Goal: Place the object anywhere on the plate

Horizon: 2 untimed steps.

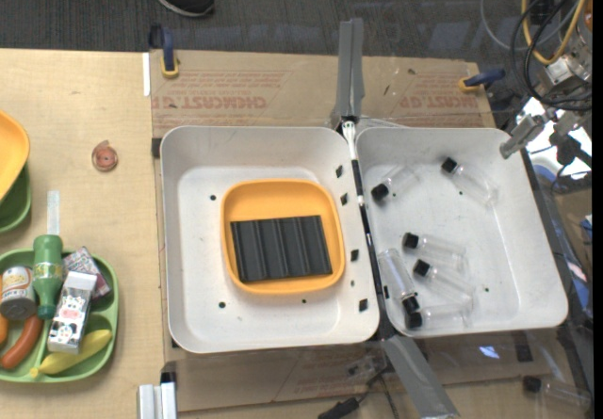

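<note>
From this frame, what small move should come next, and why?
Probably bring the gripper down over one clear vial in the right bin. The vials lie loose there, none held, while the orange plate in the left bin carries a dark ribbed block.

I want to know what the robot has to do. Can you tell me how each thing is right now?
Yellow plate: in the left bin, a dark ridged block lying on it.
Clear vials: black-capped, lying scattered in the right bin, none on the plate.
Gripper: at the right bin's far right corner.
</note>
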{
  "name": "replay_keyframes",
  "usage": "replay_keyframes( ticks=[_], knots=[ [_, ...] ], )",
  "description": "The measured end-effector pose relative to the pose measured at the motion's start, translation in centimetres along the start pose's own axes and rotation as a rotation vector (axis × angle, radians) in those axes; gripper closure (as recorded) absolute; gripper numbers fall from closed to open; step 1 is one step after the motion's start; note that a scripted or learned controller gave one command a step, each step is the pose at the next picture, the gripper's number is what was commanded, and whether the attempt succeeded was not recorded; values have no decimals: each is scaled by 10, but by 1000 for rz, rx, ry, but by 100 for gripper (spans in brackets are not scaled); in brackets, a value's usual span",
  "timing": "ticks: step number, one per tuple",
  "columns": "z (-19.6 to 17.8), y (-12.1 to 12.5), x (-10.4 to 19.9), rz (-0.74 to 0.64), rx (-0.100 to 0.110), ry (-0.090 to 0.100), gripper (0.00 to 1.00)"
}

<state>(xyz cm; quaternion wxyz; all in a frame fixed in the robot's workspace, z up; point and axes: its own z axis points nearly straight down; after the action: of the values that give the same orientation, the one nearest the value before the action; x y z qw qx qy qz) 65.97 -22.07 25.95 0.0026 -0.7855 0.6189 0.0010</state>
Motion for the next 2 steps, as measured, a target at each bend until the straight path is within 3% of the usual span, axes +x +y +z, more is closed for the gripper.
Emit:
replay_keyframes(
  ticks=[1, 2],
  knots=[
    [0, -3, -13, -316, -1, -1, 0],
    [-43, -3, -12, -576, -1, 1, 0]
  ],
)
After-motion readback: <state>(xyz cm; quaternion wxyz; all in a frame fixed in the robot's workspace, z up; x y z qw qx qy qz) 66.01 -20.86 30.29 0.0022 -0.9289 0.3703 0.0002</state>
